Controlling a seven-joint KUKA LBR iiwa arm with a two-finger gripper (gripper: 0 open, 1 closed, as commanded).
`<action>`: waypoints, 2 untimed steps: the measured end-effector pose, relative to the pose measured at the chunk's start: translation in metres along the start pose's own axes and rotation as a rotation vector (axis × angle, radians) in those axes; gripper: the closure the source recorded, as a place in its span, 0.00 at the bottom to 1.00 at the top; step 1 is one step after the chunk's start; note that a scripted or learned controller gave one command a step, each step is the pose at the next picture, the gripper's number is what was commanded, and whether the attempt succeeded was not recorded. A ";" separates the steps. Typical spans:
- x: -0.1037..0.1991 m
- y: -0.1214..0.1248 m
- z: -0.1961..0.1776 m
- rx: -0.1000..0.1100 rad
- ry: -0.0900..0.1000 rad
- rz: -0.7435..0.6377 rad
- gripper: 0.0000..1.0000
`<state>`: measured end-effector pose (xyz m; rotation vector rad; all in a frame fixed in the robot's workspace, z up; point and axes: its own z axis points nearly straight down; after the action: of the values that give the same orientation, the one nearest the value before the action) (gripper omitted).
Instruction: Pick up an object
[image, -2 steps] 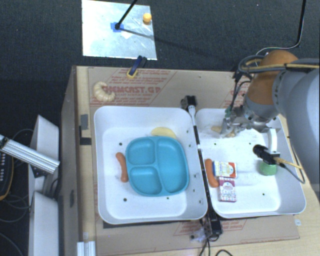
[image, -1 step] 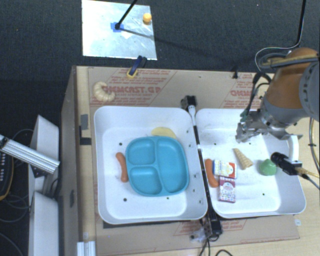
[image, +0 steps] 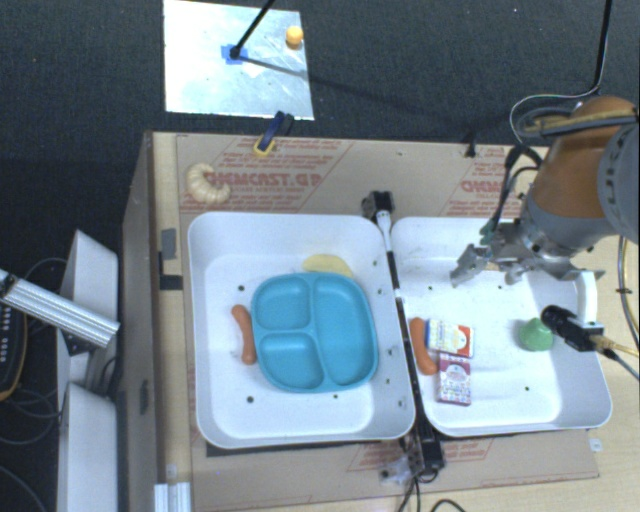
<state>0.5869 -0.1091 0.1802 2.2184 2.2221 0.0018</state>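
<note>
Robot lab: arm (image: 585, 170), bench bins (image: 215, 300)

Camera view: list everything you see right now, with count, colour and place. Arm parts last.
bins: 2, white, side by side on bench
tray: 1, blue, left bin
sausages: 2, orange, one left of tray, one at right bin's left wall
yellow item: 1, behind tray
cartons: 2, red-white, right bin
ball: 1, green, right bin
gripper: 1, grey, over right bin's back
</note>
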 end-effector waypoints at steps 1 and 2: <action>-0.012 -0.026 0.019 0.001 0.000 0.001 0.00; -0.003 -0.055 0.087 -0.009 0.000 0.001 0.00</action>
<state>0.5319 -0.1120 0.0934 2.2142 2.2168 0.0113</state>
